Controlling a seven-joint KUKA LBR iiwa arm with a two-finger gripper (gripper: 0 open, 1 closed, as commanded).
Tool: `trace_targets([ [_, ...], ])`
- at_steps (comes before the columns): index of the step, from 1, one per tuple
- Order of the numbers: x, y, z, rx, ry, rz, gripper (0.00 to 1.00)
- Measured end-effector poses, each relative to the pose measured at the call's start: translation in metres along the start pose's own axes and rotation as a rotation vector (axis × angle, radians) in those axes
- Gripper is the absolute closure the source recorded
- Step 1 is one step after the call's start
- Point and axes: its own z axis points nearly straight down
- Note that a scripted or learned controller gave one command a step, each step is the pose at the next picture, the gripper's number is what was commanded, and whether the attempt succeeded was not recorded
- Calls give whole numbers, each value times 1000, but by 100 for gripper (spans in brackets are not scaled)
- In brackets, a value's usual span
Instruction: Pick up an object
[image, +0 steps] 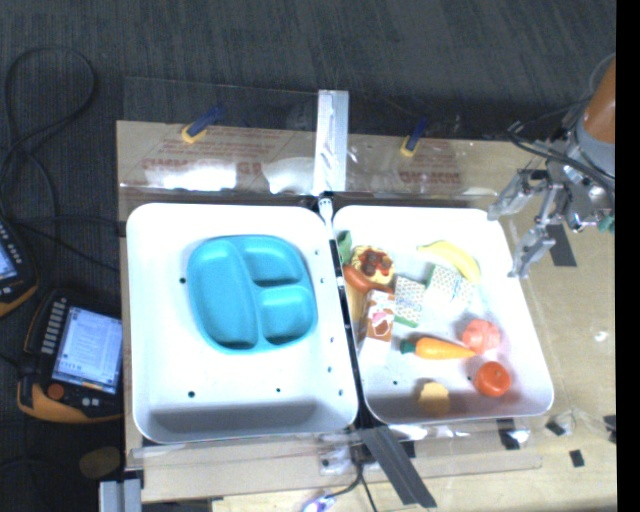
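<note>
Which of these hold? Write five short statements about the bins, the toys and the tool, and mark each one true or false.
1. The blue divided tray lies in the left bin. True.
2. The toy carrot lies in the left bin. False: it lies in the right bin, among the other toy foods.
3. The tool hangs over the bench outside the right bin's far right corner. True.
4. The tool holds the banana. False: the banana lies in the right bin, apart from the tool.
5. The orange round toy sits near the right bin's near right corner. True.
</note>
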Motion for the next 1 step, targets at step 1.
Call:
trace_targets([
  [1,10,23,116,1,2,322,0],
])
